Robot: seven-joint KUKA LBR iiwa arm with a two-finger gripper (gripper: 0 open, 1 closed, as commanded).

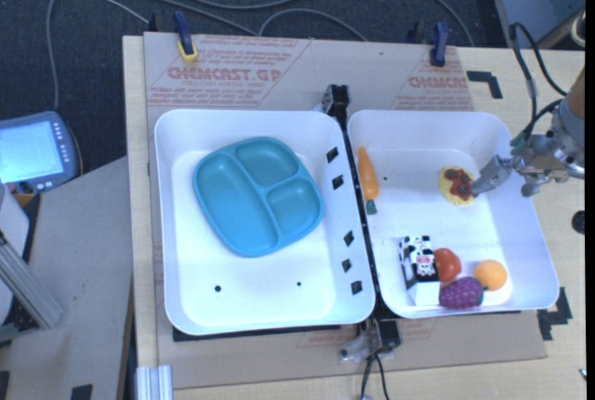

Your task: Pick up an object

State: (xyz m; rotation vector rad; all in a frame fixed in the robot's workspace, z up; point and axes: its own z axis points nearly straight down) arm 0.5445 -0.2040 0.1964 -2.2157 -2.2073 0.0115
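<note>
The right bin [521, 231] holds a carrot [368, 176] by its left wall and a small yellow and red toy food [455, 184] toward the upper right. Along its front lie a black and white cow toy [419, 260], a red piece [446, 263], purple grapes [461, 293] and an orange [491, 274]. My gripper [509, 173] reaches in over the bin's right wall, fingers spread open, one fingertip [485, 180] just right of the yellow and red food. Nothing sits between the fingers.
A blue divided plate [257, 194] lies in the left bin [186, 296]. Black clips run down the divider [346, 203] between the bins. Clamps [185, 36] hold the board at the back. A tablet [33, 150] sits off the bench at the left.
</note>
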